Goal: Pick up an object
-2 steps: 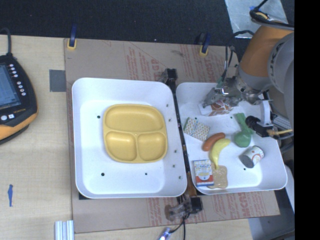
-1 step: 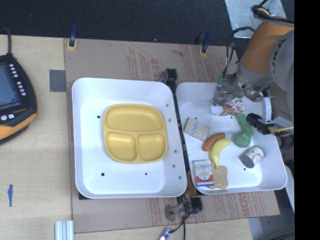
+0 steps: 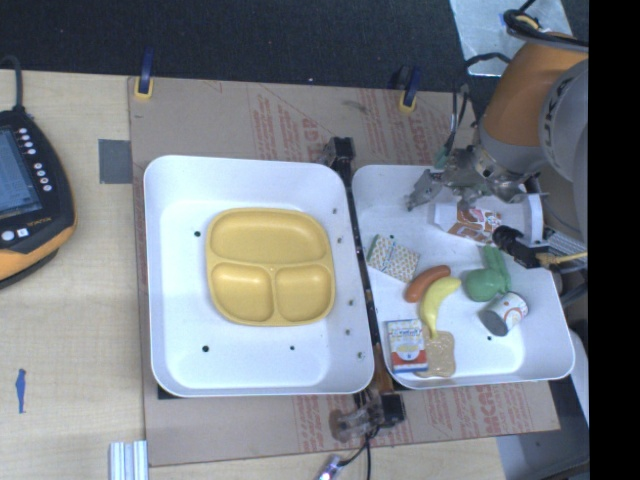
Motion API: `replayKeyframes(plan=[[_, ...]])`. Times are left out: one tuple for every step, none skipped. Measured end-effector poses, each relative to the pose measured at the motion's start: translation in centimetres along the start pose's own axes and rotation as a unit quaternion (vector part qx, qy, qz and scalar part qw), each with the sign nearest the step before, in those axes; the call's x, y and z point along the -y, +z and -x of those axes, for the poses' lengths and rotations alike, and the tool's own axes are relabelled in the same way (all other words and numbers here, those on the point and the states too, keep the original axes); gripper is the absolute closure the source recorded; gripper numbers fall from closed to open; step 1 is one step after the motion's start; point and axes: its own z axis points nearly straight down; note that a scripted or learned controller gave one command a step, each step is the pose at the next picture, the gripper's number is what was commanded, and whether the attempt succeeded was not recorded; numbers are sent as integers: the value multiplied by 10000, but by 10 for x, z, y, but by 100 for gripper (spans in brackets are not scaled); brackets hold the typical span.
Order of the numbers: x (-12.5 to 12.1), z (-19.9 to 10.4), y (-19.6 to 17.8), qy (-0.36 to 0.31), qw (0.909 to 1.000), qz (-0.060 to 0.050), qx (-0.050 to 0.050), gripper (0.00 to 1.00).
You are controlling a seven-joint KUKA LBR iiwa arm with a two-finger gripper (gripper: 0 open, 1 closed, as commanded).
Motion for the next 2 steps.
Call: replayKeyframes(plan=[[6, 59, -83, 33, 9999, -107, 16, 0], [-2, 8, 9, 13, 10000, -61, 35, 0]])
